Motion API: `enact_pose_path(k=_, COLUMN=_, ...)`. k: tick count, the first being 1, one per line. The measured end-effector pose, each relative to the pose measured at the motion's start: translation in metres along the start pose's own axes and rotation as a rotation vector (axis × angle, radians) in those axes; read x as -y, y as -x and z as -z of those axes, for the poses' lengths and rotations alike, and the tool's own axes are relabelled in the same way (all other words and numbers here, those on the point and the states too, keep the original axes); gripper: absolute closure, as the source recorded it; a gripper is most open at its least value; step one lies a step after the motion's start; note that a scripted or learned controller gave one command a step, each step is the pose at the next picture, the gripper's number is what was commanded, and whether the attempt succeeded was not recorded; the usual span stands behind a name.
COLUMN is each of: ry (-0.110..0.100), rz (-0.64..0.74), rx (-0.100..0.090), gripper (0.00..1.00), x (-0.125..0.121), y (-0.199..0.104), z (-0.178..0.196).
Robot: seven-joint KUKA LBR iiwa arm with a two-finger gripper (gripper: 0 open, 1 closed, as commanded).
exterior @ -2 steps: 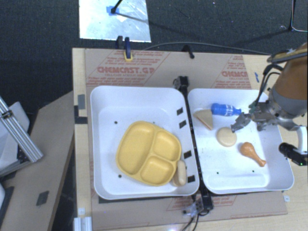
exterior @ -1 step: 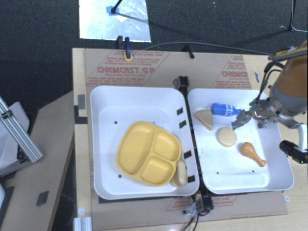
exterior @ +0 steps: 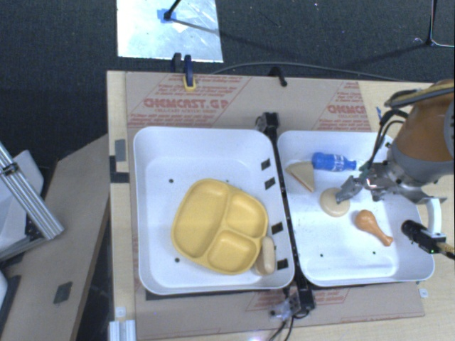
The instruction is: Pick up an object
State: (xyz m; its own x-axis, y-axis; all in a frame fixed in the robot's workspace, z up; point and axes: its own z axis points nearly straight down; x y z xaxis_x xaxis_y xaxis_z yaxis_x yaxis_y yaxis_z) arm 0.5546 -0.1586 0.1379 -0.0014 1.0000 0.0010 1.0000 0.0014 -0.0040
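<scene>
The right bin holds a blue bottle lying on its side, a tan wedge, a round cream disc and an orange drumstick-shaped toy. My gripper reaches in from the right and sits right at the upper right edge of the cream disc, between the bottle and the drumstick. Nothing shows between its fingers. The arm's grey and orange wrist hangs over the bin's right side.
The left bin holds a yellow divided tray with a small beige piece at its lower right corner. A black divider runs between the bins. Cables trail off the arm at the right.
</scene>
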Motion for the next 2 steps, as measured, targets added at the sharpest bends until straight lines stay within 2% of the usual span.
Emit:
enact_pose_path(k=1, ry=0.006, rz=-0.001, rx=-0.001, gripper=0.00, x=-0.002, y=0.000, z=-0.049)
enact_pose_path(k=2, ry=0.017, rz=0.002, rx=0.002, gripper=1.00, x=-0.005, y=0.000, z=-0.034)
